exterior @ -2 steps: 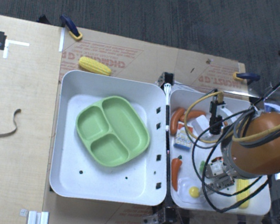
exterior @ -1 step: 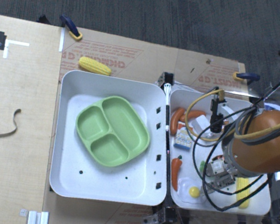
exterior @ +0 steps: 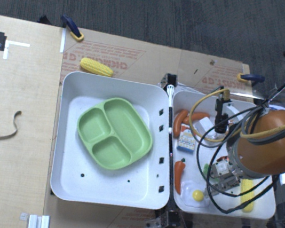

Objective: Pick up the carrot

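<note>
Looked down from the camera view over the table with its two bins.

Found the small orange carrot with a green top (exterior: 177, 175) lying flat in the right shallow white bin (exterior: 264, 212), close along the left wall. Saw it just below a little white and blue box (exterior: 187, 141), with a round yellow ball-like thing (exterior: 197, 195) near its thin end. Spotted a longer red-orange stick-shaped thing (exterior: 180, 121) farther up the same wall, easy to mix up with the carrot.

Found the gripper (exterior: 223, 175) low over the middle of the same bin, under the big grey and orange arm (exterior: 273, 141) and looped black cables (exterior: 223, 119). Could not tell whether clenched or let go. Saw nothing held in it. Sat well to the right of the carrot, not touching it.

Judged the step in hand as the reach toward the carrot, with the pick not yet done. Needed to slide left, stop right over the carrot's thick middle, and turn to close across the narrow way, not along the length. Needed to come straight down, slowly, staying off the bin wall and off the box. Best to go low enough to hug the carrot's round sides, since a round, smooth body might roll or slip out.
</note>
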Controlling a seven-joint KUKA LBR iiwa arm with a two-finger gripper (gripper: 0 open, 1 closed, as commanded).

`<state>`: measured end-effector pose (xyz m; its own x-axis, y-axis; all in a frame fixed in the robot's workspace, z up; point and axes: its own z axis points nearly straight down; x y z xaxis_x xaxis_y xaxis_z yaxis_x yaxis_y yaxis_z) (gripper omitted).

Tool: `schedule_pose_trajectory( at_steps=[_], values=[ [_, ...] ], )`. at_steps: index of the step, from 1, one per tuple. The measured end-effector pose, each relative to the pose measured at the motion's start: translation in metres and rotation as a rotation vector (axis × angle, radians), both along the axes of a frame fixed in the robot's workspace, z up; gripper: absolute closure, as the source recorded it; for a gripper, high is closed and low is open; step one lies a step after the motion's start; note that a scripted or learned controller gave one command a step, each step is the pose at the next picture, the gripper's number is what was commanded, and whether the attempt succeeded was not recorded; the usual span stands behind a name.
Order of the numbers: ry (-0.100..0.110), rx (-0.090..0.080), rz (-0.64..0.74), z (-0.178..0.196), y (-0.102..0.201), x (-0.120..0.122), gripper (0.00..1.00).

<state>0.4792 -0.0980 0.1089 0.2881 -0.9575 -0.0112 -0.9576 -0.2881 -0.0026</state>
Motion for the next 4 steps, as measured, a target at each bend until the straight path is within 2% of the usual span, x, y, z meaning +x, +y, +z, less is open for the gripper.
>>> schedule_pose_trajectory(
  at_steps=[1,2,3,4],
  values=[
    [-0.001,-0.006,-0.045,0.173,-0.040,0.000,1.00],
    [-0.001,-0.006,-0.045,0.172,-0.040,0.000,0.00],
    [0.001,-0.006,0.072,0.139,0.030,-0.001,0.00],
    [0.001,-0.006,0.172,0.082,0.075,-0.002,0.00]
  ],
)
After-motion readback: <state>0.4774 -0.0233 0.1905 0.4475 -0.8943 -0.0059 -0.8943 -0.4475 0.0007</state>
